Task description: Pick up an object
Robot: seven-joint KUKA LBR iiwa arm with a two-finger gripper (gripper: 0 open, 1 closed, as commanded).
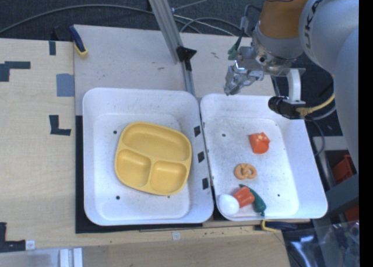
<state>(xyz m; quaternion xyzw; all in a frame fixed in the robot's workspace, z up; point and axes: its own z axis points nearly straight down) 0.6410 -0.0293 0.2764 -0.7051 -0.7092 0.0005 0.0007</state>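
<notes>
Bench bins (93, 143): yellow tray (153, 158), toys (259, 142).

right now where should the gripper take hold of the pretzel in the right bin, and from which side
Probably straight down from above. The pretzel lies flat on the floor of the right bin, apart from the orange-red piece above it and the chili pepper below it in the view. Close across its outer edges, the narrower way; its flat pose leaves no side to get under. The gripper hangs over the bin's far rim.
</notes>
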